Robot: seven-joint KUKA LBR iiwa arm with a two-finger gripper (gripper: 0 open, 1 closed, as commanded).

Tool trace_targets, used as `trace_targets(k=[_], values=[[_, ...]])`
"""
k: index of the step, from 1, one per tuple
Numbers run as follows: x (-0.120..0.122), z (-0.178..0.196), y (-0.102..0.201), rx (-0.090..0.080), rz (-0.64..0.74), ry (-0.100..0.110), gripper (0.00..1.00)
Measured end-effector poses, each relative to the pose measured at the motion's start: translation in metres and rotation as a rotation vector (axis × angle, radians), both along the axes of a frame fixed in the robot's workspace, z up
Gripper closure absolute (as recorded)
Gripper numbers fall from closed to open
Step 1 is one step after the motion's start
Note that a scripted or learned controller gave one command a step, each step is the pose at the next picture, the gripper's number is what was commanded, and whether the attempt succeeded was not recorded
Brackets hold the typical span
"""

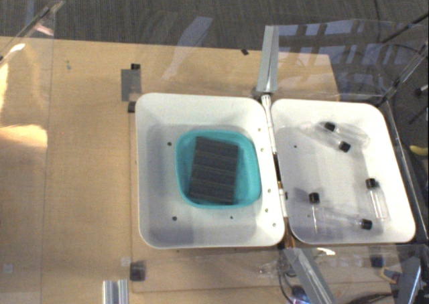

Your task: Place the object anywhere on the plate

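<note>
A dark ribbed block lies flat on the teal plate in the left bin, while clear black-capped tubes lie scattered in the right bin on the wooden surface.

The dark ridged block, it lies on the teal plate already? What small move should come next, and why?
Probably none beyond keeping the arm away. The dark ridged block lies flat inside the teal plate in the left bin, within its rim, so the placing looks done. The clear vials lie in the right bin.
</note>
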State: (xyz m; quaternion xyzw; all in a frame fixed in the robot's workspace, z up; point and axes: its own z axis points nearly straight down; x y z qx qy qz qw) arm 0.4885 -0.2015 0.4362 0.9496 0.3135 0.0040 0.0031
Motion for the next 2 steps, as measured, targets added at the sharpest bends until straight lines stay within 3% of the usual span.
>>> trace_targets(k=[2], values=[[-0.0001, -0.0001, -0.0043, 0.001, -0.246, 0.0, 0.0]])
